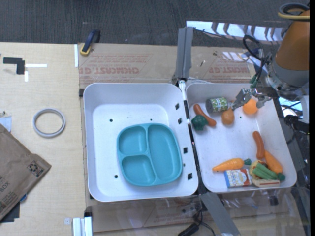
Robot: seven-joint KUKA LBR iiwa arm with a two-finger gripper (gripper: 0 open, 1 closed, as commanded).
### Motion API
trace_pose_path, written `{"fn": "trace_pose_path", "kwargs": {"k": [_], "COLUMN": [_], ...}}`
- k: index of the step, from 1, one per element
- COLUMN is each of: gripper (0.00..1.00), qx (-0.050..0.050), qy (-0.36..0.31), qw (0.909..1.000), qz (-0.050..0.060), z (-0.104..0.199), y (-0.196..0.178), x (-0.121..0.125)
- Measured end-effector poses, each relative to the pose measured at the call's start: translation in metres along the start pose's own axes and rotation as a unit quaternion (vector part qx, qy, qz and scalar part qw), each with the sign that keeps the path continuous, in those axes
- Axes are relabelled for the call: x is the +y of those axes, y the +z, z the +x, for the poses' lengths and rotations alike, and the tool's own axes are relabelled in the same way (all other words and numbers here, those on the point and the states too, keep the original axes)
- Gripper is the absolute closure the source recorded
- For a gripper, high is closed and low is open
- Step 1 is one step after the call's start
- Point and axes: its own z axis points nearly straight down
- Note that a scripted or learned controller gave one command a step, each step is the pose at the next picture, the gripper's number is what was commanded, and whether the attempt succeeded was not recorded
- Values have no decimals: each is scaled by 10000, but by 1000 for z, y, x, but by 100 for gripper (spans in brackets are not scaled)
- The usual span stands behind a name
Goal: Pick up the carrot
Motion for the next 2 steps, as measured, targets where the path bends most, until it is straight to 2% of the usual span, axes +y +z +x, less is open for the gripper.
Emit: {"fn": "trace_pose_path", "kwargs": {"k": [1,2], "gripper": [0,0], "qx": [11,76], "qy": [13,-337], "qw": [10000,9994], "qz": [12,37], "z": [-62,-63], "y": [80,102], "x": [6,45]}}
